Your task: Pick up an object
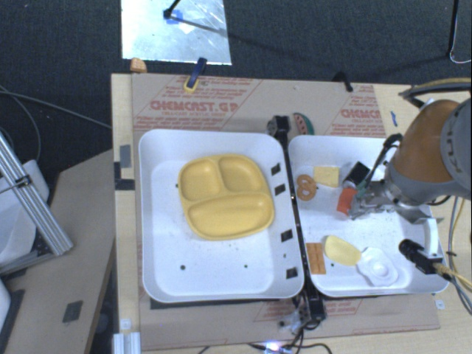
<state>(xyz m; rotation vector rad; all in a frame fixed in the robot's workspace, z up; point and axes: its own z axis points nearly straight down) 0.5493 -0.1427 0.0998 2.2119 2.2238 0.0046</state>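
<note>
Now gripper (357,206) beside red block (344,200), rt bin (324,150).

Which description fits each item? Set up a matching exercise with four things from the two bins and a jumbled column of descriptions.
Things:
1. divided plate
2. pretzel
3. orange-red block
4. white piece

Descriptions:
A. near the right bin's front edge
B. beside the hand
C. yellow, in the left bin
D. brown, by the right bin's left wall

Pairs: 1-C, 2-D, 3-B, 4-A
</note>
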